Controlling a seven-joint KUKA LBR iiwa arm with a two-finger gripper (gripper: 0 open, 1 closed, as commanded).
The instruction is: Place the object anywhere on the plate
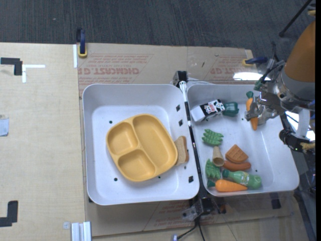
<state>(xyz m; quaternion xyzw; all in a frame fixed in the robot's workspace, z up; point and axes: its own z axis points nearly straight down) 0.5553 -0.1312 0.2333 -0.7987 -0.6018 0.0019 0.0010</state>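
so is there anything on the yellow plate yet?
No, the yellow plate has all three compartments bare; the toast slice lies beside its right edge.

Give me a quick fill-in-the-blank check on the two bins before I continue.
1. The yellow plate has ____ compartments.
2. The plate lies in the ____ bin of the two.
3. The slice of bread lies against the plate's ____ edge.
4. The gripper is over the ____ bin.

Missing words: three; left; right; right
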